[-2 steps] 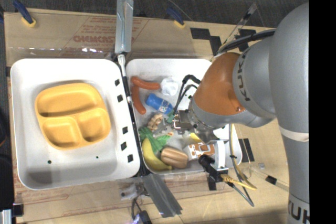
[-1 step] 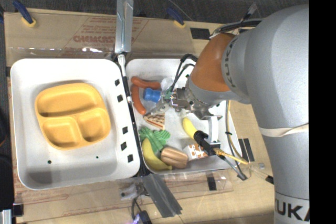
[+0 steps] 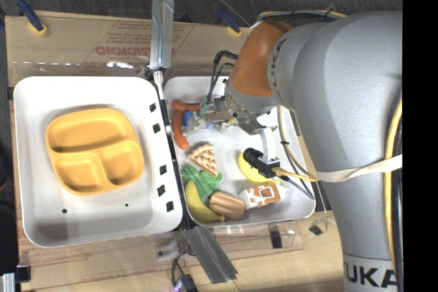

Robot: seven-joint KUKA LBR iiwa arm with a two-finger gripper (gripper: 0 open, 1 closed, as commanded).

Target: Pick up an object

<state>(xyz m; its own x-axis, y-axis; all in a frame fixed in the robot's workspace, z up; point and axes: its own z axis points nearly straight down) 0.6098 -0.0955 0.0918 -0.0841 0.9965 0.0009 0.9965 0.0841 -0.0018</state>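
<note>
My gripper (image 3: 205,114) hangs at the right bin's (image 3: 301,205) far-left corner, fingers' spread unclear; the carrot (image 3: 179,125) lies just beside, lengthwise along the left wall.

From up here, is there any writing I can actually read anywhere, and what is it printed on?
"KUKA", white letters cut off at the picture's bottom edge, on the grey robot arm's base.
Red print on the cardboard sheet behind the left bin: too faint and blurred to read.
The small orange and white packet in the right bin: markings too small to read.
</note>
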